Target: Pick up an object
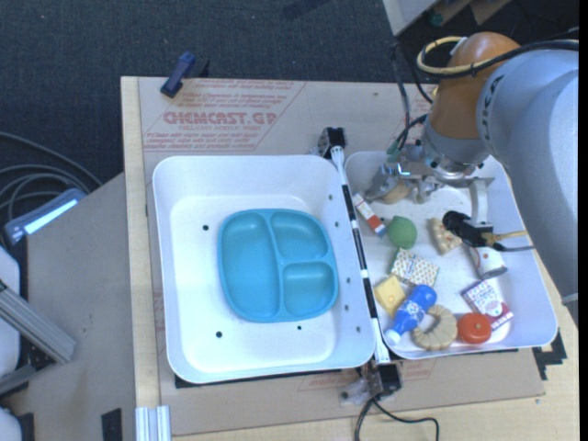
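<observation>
My gripper (401, 178) hangs low over the far left corner of the right bin (533, 324), under the grey arm with its orange band. A tan object (396, 192) lies right beneath it, partly hidden. Just in front sit a green ball (401, 231) and a red-and-white tube (370, 219) along the bin's left wall. Nearer the front lie a checkered packet (414, 268), a yellow block (390, 293), a blue bottle (413, 309), a beige ring (436, 329) and a red round piece (474, 329).
The left bin (175, 246) holds a blue divided plate (277, 265). In the right bin are also a tan chunk (446, 237), a red-and-white packet (484, 297) and a silver piece (491, 263). A blue clip (177, 74) lies on the bench's far edge.
</observation>
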### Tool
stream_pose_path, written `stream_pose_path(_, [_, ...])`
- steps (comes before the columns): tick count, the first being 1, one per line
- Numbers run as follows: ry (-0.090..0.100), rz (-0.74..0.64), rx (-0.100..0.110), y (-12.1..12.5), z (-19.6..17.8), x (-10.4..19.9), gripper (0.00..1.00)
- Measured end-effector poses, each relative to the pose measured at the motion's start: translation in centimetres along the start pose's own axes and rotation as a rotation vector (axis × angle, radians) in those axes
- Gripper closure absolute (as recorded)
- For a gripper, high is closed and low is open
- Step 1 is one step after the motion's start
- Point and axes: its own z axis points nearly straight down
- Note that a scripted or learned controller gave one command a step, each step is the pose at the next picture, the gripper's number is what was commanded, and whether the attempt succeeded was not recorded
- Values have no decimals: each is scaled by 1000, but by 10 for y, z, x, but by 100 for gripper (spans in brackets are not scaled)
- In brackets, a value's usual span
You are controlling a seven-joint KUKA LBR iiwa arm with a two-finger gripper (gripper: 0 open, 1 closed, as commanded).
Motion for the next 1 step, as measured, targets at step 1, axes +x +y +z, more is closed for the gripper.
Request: stream_pose_path(1, [0, 0, 0, 0, 0, 2, 0])
